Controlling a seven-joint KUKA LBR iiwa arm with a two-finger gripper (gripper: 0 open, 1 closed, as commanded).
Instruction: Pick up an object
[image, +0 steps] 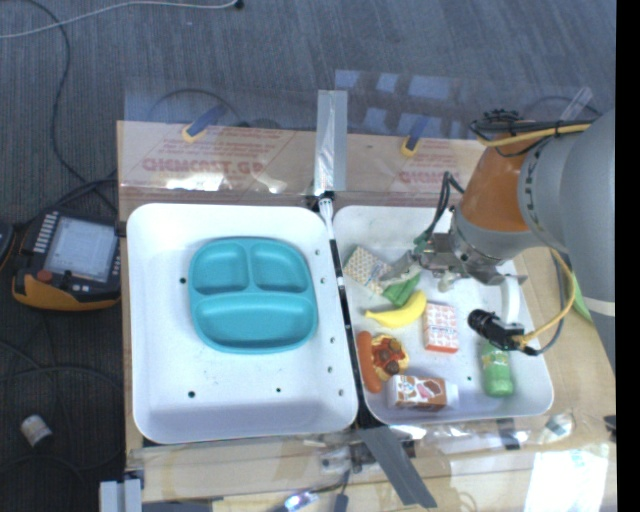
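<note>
At the near edge of the right bin (540, 400) a small carton (420, 392) lies on its side, long axis running left to right, with a green bottle (496, 370) standing to its right and a reddish toy (380, 355) to its left. Just beyond them a yellow banana (398, 314) lies slanted, its upper end pointing right toward a white-and-red packet (441, 327), and a green piece (403, 291) sits just above it. Farther back the gripper (447, 268) hangs over the bin's far part, whether wide or narrow I cannot tell, while the left bin (160, 380) bears a blue divided plate (252, 293).
</note>
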